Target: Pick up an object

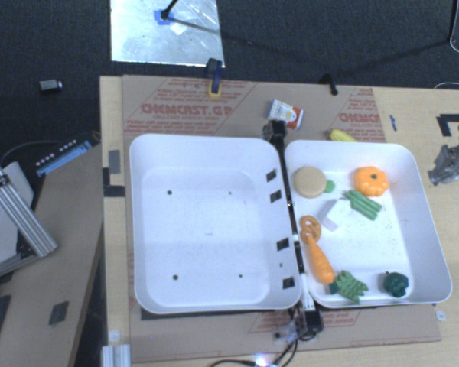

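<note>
Several small objects lie in the right bin [421,205]: an orange pumpkin [370,180], a round beige disc [309,181], a carrot [319,258], a green bean pod [362,204] and a dark green piece [395,284], while the left bin [149,205] is beside it. At the right edge of the view, just outside the right bin, is the gripper [450,164], and I cannot tell how its jaws stand. The objects are close together near the middle, so a descent there may push one aside or pinch two at once, and the round pumpkin could slip out.
</note>
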### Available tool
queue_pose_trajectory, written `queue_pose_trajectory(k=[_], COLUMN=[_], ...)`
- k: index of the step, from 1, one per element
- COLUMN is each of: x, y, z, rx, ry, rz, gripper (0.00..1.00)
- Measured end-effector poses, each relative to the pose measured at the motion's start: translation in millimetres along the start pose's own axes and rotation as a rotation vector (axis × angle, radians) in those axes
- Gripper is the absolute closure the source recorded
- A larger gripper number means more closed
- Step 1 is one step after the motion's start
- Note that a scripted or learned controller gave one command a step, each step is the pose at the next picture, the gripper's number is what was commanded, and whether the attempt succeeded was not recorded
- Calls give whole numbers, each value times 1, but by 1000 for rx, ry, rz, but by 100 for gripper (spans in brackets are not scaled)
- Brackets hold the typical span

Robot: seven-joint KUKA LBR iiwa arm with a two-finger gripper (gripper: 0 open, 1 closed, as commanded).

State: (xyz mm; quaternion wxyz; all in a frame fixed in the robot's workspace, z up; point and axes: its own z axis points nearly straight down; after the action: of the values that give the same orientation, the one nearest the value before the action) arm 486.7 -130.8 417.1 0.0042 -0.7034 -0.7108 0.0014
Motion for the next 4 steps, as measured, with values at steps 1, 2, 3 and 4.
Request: queue_pose_trajectory(k=[1,2,3,4], x=[21,-81,-75,-72], y=[-1,-3,-2,-2], z=[-125,-118,-119,-119], rx=[-25,-12,-12,-12], ry=[-7,-8,-6,-6], rz=[3,18,7,8], gripper=[100,100,100,100])
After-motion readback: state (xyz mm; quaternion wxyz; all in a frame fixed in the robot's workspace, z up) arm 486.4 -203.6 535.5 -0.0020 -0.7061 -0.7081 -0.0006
